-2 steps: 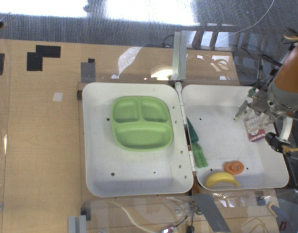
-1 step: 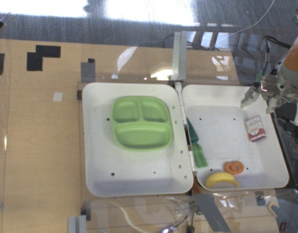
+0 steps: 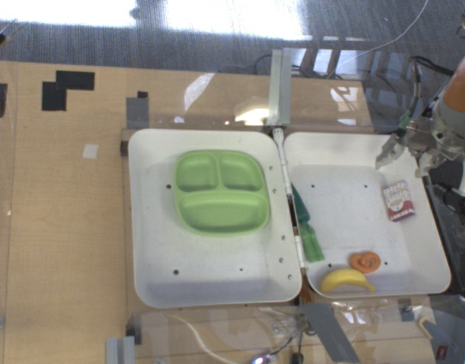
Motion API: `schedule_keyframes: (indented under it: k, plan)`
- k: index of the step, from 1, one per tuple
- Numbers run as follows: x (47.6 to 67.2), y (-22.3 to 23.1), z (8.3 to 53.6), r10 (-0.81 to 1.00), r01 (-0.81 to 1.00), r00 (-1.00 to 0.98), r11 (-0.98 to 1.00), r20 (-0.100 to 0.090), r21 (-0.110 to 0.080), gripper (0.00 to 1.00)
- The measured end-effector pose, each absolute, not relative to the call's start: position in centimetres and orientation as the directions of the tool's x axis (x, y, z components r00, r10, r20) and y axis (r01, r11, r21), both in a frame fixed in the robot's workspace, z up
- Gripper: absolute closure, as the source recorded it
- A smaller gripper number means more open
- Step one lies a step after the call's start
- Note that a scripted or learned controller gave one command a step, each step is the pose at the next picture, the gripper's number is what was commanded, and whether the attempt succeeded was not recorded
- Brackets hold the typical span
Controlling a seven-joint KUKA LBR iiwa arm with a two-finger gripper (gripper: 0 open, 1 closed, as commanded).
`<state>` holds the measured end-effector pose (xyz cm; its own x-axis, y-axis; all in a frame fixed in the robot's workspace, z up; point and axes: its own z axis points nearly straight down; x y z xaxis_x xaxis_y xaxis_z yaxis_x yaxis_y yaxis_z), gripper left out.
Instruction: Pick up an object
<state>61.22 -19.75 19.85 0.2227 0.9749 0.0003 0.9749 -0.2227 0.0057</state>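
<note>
My gripper (image 3: 405, 158) hangs over the far right corner of the right bin (image 3: 346, 196). Its two fingers are spread apart and open, with nothing between them. Just below it, near the bin's right wall, lies a small red and white box (image 3: 397, 200). An orange ring-shaped toy (image 3: 365, 262) and a yellow banana (image 3: 346, 280) rest at the bin's near edge. Against the bin's left wall lies a long green item (image 3: 308, 230).
A light green divided plate (image 3: 220, 192) sits in the middle of the left bin (image 3: 156, 264). A metal post (image 3: 280, 89) stands behind the divider between the bins. Cables and dark gear crowd the right side beyond the bin.
</note>
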Motion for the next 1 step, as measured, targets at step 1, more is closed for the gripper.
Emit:
schedule_keyframes:
  k: [1]
  plan:
    - [59.67, -19.90, 13.48, 0.984, 0.984, 0.180, -0.180, 0.000, 0.004, 0.00]
